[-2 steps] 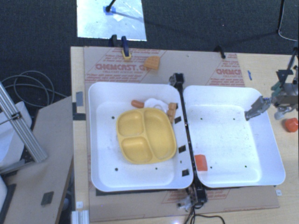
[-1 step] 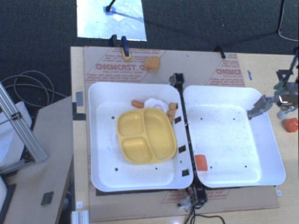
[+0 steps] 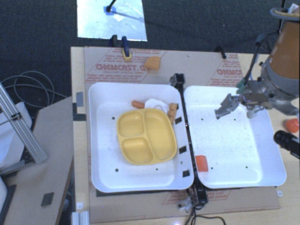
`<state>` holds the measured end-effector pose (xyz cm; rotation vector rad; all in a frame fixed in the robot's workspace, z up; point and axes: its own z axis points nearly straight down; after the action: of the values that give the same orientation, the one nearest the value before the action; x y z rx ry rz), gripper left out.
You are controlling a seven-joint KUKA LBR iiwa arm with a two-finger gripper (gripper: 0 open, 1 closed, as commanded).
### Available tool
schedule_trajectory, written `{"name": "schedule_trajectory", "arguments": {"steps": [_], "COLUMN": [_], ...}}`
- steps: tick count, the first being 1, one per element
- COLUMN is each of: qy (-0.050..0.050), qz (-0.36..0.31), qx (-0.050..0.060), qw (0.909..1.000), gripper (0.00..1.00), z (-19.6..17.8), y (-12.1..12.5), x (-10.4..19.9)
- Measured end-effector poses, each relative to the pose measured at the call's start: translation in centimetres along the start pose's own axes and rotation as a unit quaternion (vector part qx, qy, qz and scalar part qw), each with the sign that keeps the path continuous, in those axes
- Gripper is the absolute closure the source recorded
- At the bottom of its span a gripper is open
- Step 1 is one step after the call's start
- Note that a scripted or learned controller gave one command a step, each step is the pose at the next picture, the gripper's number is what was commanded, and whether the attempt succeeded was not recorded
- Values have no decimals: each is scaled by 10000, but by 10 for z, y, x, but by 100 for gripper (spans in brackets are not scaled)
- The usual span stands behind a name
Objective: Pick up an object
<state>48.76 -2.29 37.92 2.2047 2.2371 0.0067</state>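
Fingers (image 3: 228,105) spread, holding nothing, above right bin (image 3: 262,172), orange block (image 3: 201,163) well apart at near-left corner

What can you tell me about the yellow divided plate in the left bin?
The yellow divided plate looks like matte plastic, rounded-square, with three compartments: two at the far side, one at the near side. It lies flat, slightly rotated, about mid left bin. Its far edge overlaps a white object; its compartments hold nothing.
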Motion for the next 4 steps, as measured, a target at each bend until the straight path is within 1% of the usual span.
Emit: {"name": "schedule_trajectory", "arguments": {"steps": [1, 2, 4], "qy": [-14, -14, -14], "qz": [38, 40, 40], "qx": [-18, -16, -16], "qw": [10000, 10000, 10000], "gripper": [100, 0, 0], "z": [-11, -11, -11], "y": [1, 1, 1], "x": [-6, -6, -6]}}
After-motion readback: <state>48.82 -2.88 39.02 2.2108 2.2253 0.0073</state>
